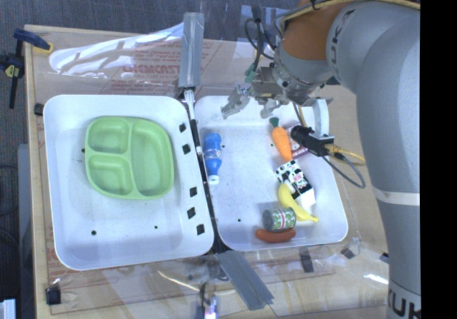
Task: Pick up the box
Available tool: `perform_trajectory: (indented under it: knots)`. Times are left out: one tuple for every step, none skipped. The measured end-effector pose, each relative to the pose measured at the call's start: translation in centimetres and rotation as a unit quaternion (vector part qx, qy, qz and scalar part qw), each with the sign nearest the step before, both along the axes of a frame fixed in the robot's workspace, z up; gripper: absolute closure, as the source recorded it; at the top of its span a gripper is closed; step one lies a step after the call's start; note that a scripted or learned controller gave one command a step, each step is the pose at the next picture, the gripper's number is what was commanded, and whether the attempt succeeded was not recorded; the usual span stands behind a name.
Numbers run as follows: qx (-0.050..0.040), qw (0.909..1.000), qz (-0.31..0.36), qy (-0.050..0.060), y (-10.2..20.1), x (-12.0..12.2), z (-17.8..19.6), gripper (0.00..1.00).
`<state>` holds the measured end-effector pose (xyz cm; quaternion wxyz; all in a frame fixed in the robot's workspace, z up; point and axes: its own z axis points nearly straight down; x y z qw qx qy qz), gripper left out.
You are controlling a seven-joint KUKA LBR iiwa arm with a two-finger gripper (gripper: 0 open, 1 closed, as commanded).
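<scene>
A single camera hangs above the bench [43,82] and looks down on it at a slant, from far enough off to take in both white bins at once. The left bin [64,239] sits toward the left of the picture; the right bin [243,189] lies just beside it, touching along a shared middle edge. The far edge of the bench runs above the left bin. The grey arm [385,96] comes in from the right, looming large and close to the lens
</scene>
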<state>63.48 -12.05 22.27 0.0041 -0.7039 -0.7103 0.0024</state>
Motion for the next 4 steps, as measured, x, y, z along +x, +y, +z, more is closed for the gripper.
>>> perform_trajectory:
  knots:
    - [0.0007,1.0000,-0.006,-0.003,-2.1,0.7,-12.2,0.00]
    - [0.0011,1.0000,-0.006,-0.001,-4.2,-6.4,-13.6,0.00]
    - [-0.0014,0.9999,-0.011,-0.003,-4.1,-6.0,-12.9,0.00]
    - [-0.0012,0.9966,-0.082,-0.003,-3.7,-12.7,-13.2,0.00]
